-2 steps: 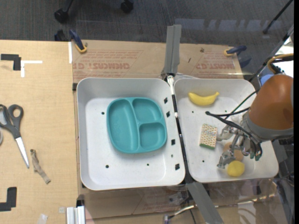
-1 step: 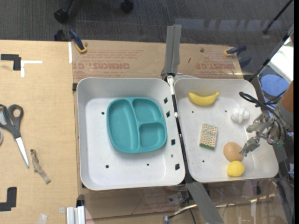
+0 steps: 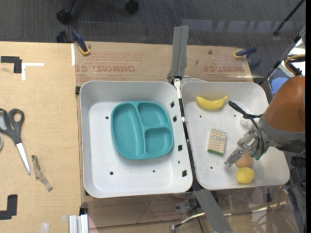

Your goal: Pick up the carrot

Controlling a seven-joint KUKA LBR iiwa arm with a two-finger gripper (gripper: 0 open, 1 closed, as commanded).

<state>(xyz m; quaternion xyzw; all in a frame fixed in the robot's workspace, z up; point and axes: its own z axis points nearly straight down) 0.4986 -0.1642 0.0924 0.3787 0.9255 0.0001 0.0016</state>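
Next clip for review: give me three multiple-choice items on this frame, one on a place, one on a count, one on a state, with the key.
1. The teal tray lies in:
A. the left bin
B. the right bin
C. the bench outside the bins

2. Compartments in the tray:
A. two
B. three
C. five

3. The sponge is:
A. held off the floor
B. lying flat on the bin floor
C. stacked on the banana

Key: 1 A, it fills the left bin. 2 B, ridges split it into three. 3 B, it rests on the right bin, below the banana, left of the pincer.
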